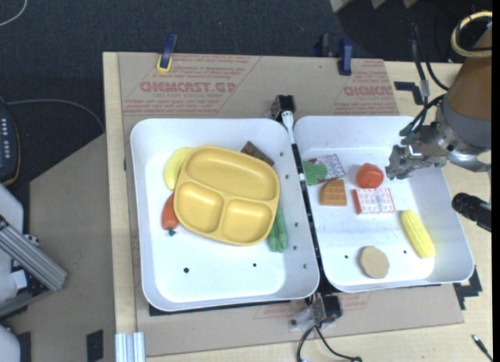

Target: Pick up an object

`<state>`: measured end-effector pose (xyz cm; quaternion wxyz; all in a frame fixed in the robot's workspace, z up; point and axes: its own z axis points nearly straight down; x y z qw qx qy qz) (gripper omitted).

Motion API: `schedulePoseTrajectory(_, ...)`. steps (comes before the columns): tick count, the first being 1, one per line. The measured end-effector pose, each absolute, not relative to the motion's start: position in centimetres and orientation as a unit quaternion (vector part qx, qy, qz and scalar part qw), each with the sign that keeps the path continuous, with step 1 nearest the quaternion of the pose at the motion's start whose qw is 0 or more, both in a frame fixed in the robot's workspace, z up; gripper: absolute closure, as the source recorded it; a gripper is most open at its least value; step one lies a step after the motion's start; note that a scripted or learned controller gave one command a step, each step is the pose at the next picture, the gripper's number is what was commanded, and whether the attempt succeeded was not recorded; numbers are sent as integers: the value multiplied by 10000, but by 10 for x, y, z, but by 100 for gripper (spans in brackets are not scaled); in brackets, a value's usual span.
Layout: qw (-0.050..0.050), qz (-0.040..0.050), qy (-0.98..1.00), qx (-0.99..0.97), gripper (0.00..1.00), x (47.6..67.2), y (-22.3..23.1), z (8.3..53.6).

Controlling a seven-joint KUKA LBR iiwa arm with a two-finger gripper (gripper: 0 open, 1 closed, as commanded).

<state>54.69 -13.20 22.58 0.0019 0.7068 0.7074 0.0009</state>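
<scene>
My gripper (400, 163) hangs over the right bin (344, 274), at its upper right part. Just left of its tips lies a red tomato (370, 174). Below that sit a red-and-white packet (374, 201), an orange waffle piece (333, 193), a yellow corn cob (417, 233) and a tan round cookie (374, 262). A green leafy piece (315, 171) and a patterned card (333, 166) lie near the bin's left wall. Nothing shows between the gripper's tips.
The left bin (203, 282) holds a yellow divided plate (225, 195) lying over a banana (175, 166), a red-orange pepper (169, 215), a green vegetable (278, 234) and a brown item (256, 152). Clamps (165, 56) hold the cardboard at the back.
</scene>
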Motion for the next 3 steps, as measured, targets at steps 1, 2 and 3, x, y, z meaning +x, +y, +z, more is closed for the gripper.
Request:
schedulePoseTrajectory(1,12,16,7092,7050,100,557,-83,235)
schedulePoseTrajectory(2,9,14,7094,7048,100,569,-30,242)
schedulePoseTrajectory(3,-1,4,7090,7052,100,572,30,236)
